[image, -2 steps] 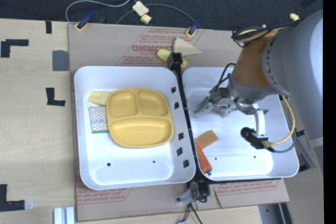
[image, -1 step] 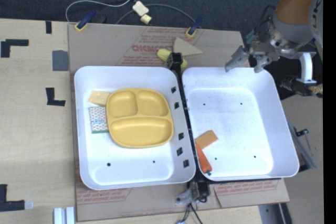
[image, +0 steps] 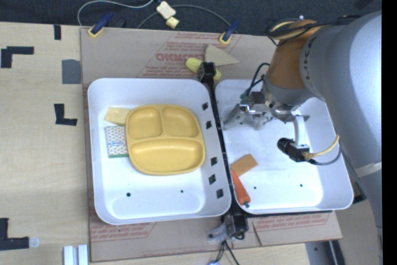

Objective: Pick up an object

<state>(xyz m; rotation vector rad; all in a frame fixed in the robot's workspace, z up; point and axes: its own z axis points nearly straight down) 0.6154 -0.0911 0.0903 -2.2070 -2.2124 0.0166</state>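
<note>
In the right bin (image: 310, 195), my gripper (image: 245, 120) hangs over the upper left part, close to the divider. Its fingers are spread open and nothing sits between them. An orange block (image: 243, 164) lies on the bin floor below the gripper, apart from it. A thin orange-red marker (image: 240, 189) lies along the bin's left wall near the front. In the left bin (image: 99, 195), a yellow divided plate (image: 165, 138) rests in the middle. A pale yellow flat piece (image: 116, 115) and a small patterned card (image: 115, 141) lie at its left.
The grey arm with its orange band (image: 286, 68) covers the right bin's upper right. A black fitting with a yellow cable (image: 295, 149) hangs over the bin's middle. Black clips line the divider (image: 214, 133). A yellow object (image: 195, 63) and a tan wedge (image: 221, 57) sit behind the bins.
</note>
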